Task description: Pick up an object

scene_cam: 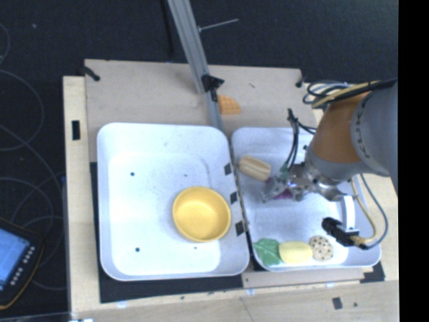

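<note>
Front row, R bin, along near wall, L to R: green soft-looking item (267, 250) in near-left corner; pale yellow rounded item (295, 252) touching it; round tan disc w/ dark spots (322, 248), cookie-like, touching the yellow one. All three lie flat, well apart from gripper.

Tan cylinder (255, 168): R bin, far-left part, on its side, close to the wall shared w/ L bin. Just beside gripper, up and to the left; touching or not, can't tell.

Small purple item (295, 193): R bin, mid-floor, partly hidden under the wrist; shape unclear.

Gripper (276, 192): low over R bin centre, pointing toward view's left, betw. tan cylinder and purple item. Pincer state: can't tell, too blurred and dark. Nothing seen clamped in it.

Arm (348, 136): grey w/ orange band, enters from view's right, over R bin's far-right part; dark cables loop round the wrist.

R bin (301, 223): shallow, white, holds the 5 items above.

L bin (134, 153): shallow, white, touching R bin. Holds 1 yellow bowl (201, 214), upright, near-right part of floor.

Bench (147, 89): light wood. Small orange block (228, 105) on it behind the bins, near a slanted metal pole (188, 32).

Off bench, view's lower left: screen device (13, 260), cables on dark floor.
</note>
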`<act>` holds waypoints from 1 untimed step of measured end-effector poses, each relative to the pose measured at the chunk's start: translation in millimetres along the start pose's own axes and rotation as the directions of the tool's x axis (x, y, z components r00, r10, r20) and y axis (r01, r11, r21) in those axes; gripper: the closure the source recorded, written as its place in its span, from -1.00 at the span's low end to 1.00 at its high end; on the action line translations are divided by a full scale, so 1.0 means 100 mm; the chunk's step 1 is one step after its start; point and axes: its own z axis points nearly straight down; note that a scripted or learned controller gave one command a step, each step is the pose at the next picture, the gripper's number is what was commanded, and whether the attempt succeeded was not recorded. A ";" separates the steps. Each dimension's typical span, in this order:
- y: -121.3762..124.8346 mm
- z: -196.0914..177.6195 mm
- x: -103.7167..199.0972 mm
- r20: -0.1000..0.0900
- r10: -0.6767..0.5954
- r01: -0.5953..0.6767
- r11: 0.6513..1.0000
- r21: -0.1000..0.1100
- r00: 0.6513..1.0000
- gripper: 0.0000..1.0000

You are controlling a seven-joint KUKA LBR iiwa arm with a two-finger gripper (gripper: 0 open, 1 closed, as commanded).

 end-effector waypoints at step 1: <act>0.00 0.06 -0.01 -0.001 0.001 -0.001 1.000 -0.004 1.000 -1.00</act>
